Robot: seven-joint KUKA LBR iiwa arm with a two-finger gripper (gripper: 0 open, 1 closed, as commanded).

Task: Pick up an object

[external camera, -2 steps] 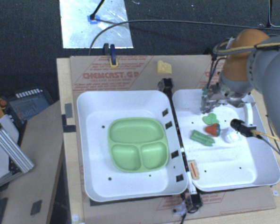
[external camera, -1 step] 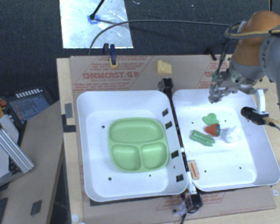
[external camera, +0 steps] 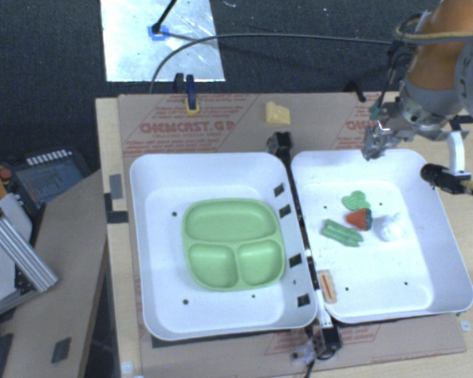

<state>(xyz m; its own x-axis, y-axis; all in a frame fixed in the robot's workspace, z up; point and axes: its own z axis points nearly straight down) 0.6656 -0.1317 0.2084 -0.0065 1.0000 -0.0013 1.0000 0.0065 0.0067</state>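
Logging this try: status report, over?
End effector above right bin's far rim, nothing seen held. Small objects clustered mid-bin, untouched. Path clear.

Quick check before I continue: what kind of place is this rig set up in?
Probably a robotics lab bench: two white bins clamped on cardboard, toy items for grasping, loose cables, and an instrument left of the bench.

floor (external camera: 37,68): dark carpet | bench (external camera: 79,234): tan | metal sheet (external camera: 159,35): shiny, far side

Tray (external camera: 230,244) in left bin (external camera: 152,181)
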